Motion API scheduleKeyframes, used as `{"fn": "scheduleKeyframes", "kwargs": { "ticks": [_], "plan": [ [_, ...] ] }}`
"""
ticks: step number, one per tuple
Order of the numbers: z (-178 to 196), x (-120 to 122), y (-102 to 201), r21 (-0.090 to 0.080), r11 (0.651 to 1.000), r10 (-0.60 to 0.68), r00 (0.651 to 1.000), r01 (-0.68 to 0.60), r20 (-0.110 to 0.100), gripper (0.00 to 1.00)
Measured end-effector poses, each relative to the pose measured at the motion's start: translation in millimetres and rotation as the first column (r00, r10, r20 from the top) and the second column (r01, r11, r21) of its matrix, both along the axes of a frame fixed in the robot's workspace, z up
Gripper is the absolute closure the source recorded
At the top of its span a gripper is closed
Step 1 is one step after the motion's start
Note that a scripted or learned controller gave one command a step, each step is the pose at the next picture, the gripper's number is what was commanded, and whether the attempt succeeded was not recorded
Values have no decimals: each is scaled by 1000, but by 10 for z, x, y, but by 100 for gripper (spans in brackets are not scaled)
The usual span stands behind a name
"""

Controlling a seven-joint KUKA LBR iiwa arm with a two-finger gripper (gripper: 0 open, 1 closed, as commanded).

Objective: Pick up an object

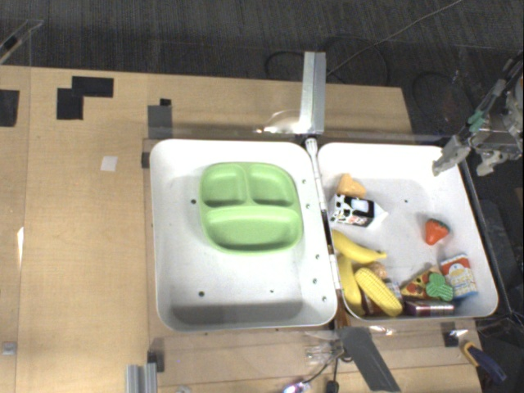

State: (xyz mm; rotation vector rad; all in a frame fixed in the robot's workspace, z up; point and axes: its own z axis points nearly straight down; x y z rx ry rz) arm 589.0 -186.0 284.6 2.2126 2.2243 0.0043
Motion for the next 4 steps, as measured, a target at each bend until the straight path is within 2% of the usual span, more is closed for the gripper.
{"fn": "scheduleKeyframes", "kwargs": {
  "ticks": [1,2,3,4],
  "plan": [
    [-1572,144,568,-3,998,63,998,-63,16,0],
    [-1882,334,822,-1,991,135,991,-135,4,0],
    [-1955,441,580,1,1000,-3,1000,3,5,0],
    [-1943,99,1046,2,1000,26,1000,-26,8,0]
  ]
}}
